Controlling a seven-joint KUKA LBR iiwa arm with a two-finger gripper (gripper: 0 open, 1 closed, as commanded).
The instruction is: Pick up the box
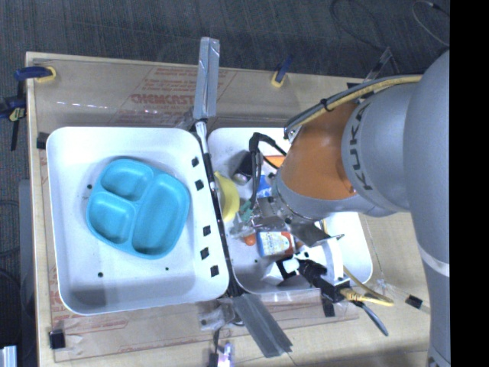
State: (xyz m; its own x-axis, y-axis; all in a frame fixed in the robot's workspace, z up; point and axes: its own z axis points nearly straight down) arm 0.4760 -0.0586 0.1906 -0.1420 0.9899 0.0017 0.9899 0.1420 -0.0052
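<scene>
Just below gripper (pixel 260 214): box (pixel 273 242), right bin (pixel 359 243).

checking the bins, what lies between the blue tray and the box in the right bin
In the camera view, between the blue divided tray and the small box lie the divider rail where the bins meet, then a yellow banana-like item.

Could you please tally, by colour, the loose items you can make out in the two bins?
Light blue three-compartment plastic tray, left bin: 1
Yellow banana-shaped item, right bin: 1
Small blue and orange box, right bin: 1
Total: 3; the arm hides other items.
</scene>
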